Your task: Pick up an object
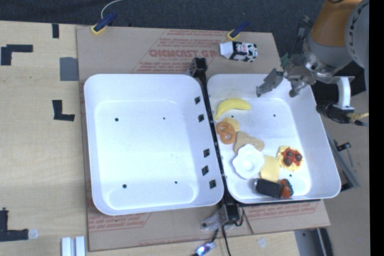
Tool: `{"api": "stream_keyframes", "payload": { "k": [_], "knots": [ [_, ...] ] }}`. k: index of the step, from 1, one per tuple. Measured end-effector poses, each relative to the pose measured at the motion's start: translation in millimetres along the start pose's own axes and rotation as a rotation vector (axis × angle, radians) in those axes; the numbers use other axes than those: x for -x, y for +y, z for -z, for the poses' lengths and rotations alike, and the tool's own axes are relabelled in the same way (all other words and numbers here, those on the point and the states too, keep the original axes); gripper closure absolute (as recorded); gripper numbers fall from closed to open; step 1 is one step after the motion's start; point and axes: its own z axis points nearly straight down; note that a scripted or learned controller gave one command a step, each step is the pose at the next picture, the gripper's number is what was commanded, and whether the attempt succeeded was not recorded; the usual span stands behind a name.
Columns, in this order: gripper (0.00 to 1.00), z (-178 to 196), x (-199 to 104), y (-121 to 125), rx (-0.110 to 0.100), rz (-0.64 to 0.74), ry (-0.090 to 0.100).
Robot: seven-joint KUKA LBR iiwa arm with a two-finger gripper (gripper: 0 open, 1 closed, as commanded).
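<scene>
You see the left bin (144,141) first. In the right bin (303,123), the banana (233,106) lies near the top left, long side running left to right, ends curving down. Your jaws (279,86) hang open above the bin's top edge, holding nothing.

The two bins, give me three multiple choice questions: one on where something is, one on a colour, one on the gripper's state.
1. The banana lies in:
A. the right bin
B. the left bin
C. the cardboard

2. The fried egg is:
A. all green
B. white with a yellow yolk
C. blue

3. The gripper is:
A. shut on the banana
B. open, holding nothing
C. shut on the egg

Answers: 1 A, it rests near the right bin's back; 2 B, yolk shows mid-white; 3 B, fingers spread apart over the bin's back edge.
</scene>
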Motion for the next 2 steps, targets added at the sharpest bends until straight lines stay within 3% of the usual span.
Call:
{"api": "stream_keyframes", "payload": {
  "k": [1, 2],
  "knots": [
    [0.0, 7.5, -70.8, 5.8, 0.001, 0.007, 0.003],
    [0.0, 9.3, -138.2, -9.3, 0.0, 0.007, 0.002]
  ]
}}
